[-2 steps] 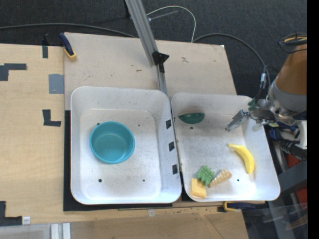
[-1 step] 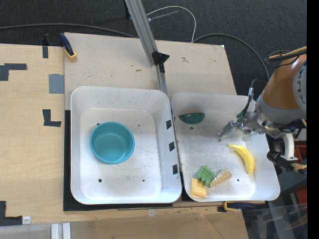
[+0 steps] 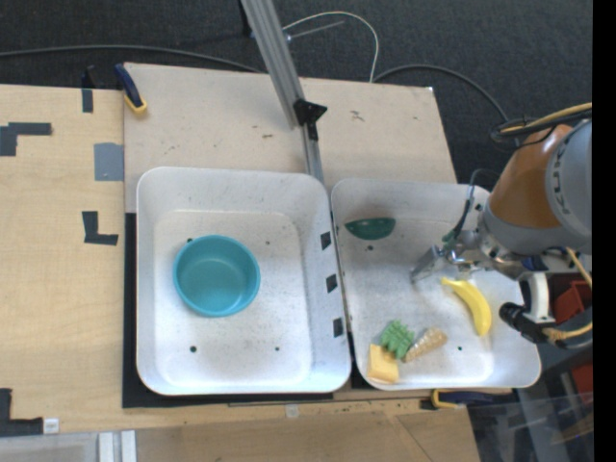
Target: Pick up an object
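Observation:
The right bin holds a yellow banana near its right side. A green leafy toy, a yellow block and a tan piece lie at its front. A dark green dish-shaped object sits near the bin's back left. A teal bowl stands in the left bin. My gripper hangs low over the right bin, just above and left of the banana's upper end. Nothing shows between it and the bin floor.
The arm's grey body and orange band reach in over the right bin's right rim. A grey metal pole slants down to the gap between the bins. Cables run along the bench's back edge.

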`<state>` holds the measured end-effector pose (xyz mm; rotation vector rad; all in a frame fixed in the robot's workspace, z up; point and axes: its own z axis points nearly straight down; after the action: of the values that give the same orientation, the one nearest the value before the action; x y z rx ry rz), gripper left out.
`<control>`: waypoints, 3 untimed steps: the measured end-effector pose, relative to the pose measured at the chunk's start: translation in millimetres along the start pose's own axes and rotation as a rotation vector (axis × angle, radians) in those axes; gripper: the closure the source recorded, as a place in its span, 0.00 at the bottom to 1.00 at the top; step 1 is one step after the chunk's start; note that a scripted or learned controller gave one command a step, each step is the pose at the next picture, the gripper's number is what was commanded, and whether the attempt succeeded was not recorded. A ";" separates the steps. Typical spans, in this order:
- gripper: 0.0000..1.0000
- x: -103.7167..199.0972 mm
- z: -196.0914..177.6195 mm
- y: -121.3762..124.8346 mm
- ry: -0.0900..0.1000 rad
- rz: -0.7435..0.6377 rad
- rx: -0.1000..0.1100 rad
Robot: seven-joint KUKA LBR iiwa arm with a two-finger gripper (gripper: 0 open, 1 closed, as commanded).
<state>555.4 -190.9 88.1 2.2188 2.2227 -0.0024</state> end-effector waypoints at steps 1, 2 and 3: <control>1.00 0.8 -10.8 0.0 0.001 -0.001 0.001; 1.00 -2.4 -53.6 3.4 0.001 0.000 -0.003; 1.00 -8.8 -115.0 3.2 -0.001 0.001 -0.005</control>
<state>558.7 -199.6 203.1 2.2170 2.2186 0.0028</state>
